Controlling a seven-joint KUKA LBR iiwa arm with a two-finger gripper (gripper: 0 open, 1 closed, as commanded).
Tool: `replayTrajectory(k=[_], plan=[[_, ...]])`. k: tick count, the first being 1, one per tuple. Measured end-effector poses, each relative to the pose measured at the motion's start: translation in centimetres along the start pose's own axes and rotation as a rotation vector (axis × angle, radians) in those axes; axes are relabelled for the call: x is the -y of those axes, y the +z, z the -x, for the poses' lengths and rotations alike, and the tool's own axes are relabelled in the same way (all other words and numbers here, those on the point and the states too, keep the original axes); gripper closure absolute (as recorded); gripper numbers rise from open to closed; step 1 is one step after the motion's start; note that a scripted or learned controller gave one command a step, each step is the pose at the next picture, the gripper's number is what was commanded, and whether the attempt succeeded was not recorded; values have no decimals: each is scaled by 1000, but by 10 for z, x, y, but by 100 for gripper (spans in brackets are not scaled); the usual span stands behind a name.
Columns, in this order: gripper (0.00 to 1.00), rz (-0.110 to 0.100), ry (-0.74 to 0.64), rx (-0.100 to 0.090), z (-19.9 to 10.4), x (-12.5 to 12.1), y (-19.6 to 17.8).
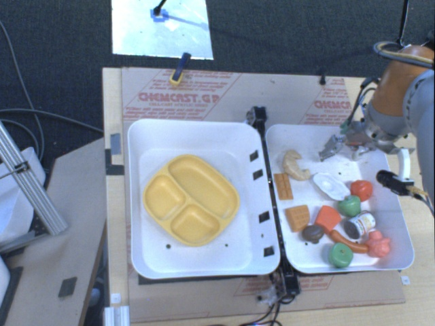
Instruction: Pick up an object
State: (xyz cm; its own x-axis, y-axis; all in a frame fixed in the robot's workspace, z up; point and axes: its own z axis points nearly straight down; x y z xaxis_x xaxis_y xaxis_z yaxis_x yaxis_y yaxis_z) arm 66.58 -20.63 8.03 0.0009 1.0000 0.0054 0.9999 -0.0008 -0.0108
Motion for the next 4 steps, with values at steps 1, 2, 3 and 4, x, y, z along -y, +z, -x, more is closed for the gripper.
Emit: replayTrajectory(k=[1, 2, 3, 4], plan=[[0, 20, -11, 5, -69, -5, -65], [0, 22, -8, 3, -103, -6, -6], [0, 14, 1, 8, -49, -3, -5], [0, 13, 0, 5, -2, -3, -6]])
